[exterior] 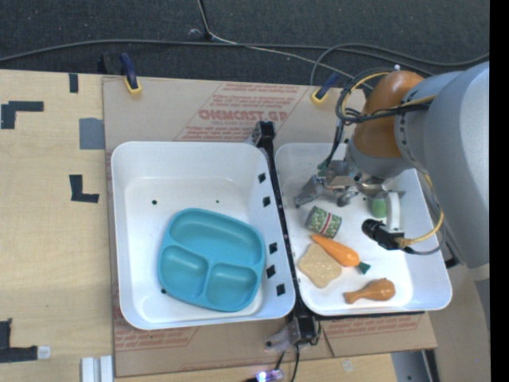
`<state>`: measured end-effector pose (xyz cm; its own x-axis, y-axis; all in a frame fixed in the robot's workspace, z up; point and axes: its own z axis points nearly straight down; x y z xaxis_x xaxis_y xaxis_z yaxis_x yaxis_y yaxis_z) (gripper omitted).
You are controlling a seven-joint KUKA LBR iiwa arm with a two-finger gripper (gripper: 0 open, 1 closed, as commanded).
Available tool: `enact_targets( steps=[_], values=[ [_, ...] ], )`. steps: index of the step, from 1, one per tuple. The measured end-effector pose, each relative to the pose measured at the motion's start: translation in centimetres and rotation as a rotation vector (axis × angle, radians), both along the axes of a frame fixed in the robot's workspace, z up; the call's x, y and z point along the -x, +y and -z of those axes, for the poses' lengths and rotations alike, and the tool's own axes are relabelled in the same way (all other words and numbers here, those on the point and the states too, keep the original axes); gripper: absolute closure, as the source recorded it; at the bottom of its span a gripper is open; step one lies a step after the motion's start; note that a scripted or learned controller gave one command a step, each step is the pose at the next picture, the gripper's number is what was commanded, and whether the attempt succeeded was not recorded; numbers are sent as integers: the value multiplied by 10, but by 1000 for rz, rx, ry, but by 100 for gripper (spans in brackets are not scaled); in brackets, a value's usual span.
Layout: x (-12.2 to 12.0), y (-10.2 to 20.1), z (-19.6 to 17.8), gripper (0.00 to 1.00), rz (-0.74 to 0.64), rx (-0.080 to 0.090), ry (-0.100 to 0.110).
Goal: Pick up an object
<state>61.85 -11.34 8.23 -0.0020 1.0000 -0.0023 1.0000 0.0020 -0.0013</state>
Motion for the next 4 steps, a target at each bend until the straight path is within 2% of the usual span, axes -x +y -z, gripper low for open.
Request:
enact_targets(
  steps=[1,3,4],
  values=[
    [-1,1,-13,100,-1,0,-2],
    [-8,-5,-128,100,0,-2,-5],
    [-8,-4,-142,100,1,-3,0]
  ],
)
